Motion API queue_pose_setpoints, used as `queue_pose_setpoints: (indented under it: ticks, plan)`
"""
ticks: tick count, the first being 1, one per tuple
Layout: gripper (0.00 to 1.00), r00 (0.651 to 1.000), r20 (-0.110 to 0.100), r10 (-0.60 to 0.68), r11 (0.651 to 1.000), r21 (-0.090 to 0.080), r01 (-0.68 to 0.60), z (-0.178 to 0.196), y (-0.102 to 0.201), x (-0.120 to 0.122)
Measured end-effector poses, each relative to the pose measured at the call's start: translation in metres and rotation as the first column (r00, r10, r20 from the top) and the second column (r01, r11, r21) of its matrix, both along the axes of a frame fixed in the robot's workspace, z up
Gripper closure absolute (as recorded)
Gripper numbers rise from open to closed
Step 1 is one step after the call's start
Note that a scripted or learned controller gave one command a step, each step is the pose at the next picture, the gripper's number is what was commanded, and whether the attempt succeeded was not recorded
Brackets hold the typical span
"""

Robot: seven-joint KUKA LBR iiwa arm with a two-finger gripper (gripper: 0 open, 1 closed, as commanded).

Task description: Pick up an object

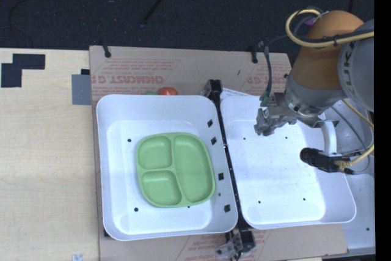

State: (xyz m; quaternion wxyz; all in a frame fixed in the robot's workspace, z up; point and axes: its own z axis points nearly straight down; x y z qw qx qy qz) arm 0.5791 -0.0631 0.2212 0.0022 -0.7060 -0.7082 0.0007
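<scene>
Camera view: pale green three-compartment plate (pixel 175 169) lies flat at lower center in left bin (pixel 116 125); jaws' state cannot be told.

green divided plate (pixel 175 169) in left bin (pixel 116 119); end effector (pixel 266 123) above right bin (pixel 305 205)

Single fixed cam sitting above the desk (pixel 49 156), looking down at a slant, mid-range, framing both white bins (pixel 116 125) side by side; arm (pixel 330 64) coming in from frame right.
</scene>
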Motion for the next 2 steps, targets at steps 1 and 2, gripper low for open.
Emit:
queue_pose_setpoints:
  ticks: [1,2]
  plan:
    - [1.0,1.0,0.001,0.002,1.0,0.001,-0.002,0.009,0.058,-0.003]
    - [1.0,1.0,0.002,0.002,1.0,0.0,-0.002,0.014,0.111,0.008]
